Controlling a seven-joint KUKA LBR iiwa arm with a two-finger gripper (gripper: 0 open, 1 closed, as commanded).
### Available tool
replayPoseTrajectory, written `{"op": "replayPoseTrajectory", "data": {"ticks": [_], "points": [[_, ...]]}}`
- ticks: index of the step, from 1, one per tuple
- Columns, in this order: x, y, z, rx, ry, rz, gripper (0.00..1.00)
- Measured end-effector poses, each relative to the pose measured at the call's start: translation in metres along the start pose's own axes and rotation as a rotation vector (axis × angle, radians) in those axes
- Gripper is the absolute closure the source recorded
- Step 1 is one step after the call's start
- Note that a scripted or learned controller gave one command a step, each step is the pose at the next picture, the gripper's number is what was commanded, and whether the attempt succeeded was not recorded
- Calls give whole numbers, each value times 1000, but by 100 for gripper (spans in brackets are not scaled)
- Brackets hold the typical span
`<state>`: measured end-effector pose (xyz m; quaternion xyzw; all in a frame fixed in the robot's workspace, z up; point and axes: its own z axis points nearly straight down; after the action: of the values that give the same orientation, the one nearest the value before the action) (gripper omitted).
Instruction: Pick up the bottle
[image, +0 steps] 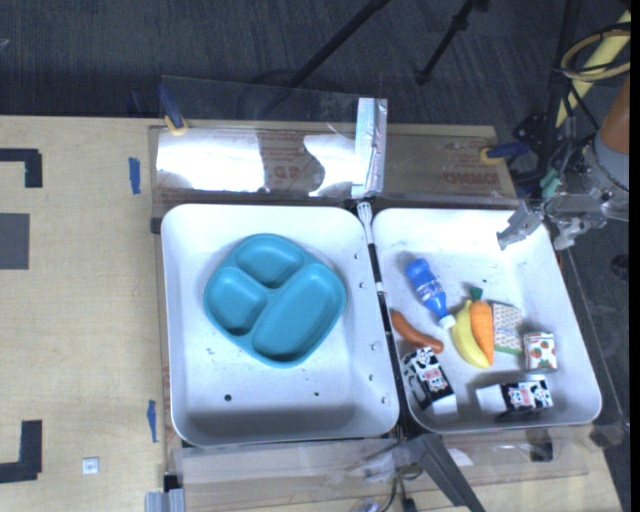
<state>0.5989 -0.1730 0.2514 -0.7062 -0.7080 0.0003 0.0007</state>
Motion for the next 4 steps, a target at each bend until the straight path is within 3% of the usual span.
{"op": "replayPoseTrajectory", "data": {"ticks": [1,2,3,4], "points": [[0,1,-10,-4,-1,-2,100],[1,2,-21,-8,-3,-3,100],[23,-59,-9,0,0,-99,100],[38,-83,-10,0,1,-391,100]]}}
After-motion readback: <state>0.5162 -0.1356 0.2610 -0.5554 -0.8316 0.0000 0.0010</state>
